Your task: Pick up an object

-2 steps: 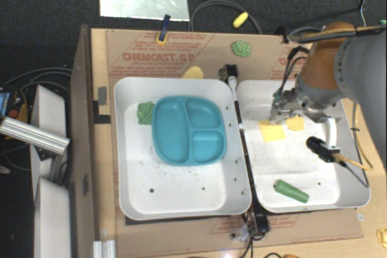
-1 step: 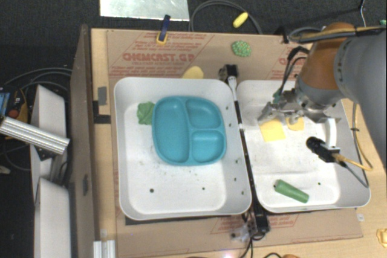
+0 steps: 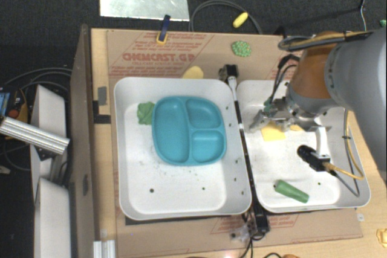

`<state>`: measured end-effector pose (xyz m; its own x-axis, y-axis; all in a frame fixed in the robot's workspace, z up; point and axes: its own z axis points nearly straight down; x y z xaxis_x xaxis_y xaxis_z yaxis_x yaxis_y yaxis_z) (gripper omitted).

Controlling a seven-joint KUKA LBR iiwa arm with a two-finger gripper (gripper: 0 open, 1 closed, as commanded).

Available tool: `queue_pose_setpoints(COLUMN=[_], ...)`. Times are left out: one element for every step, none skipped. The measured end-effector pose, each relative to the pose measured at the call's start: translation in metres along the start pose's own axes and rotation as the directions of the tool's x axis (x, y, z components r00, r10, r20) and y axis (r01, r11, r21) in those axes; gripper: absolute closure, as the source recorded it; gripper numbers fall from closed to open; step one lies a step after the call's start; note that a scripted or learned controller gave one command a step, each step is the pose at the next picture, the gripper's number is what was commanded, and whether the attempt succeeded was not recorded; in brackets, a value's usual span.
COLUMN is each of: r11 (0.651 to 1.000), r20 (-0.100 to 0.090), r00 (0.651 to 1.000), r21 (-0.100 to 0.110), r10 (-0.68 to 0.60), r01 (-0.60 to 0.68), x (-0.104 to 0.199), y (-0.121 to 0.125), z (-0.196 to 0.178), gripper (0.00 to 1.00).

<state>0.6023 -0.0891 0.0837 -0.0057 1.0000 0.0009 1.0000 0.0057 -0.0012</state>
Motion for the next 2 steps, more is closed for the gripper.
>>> queue_pose_setpoints(r11=[1.0,1.0], r20=[0.002,0.003], r00=[1.0,1.0], r21=[-0.007,-0.005], r10=[0.001,0.008], r01=[-0.001,-0.008], x=[-0.001,-0.038], y=[0.002,-0.029], z=[-0.012,-0.063], gripper=[1.0,1.0])
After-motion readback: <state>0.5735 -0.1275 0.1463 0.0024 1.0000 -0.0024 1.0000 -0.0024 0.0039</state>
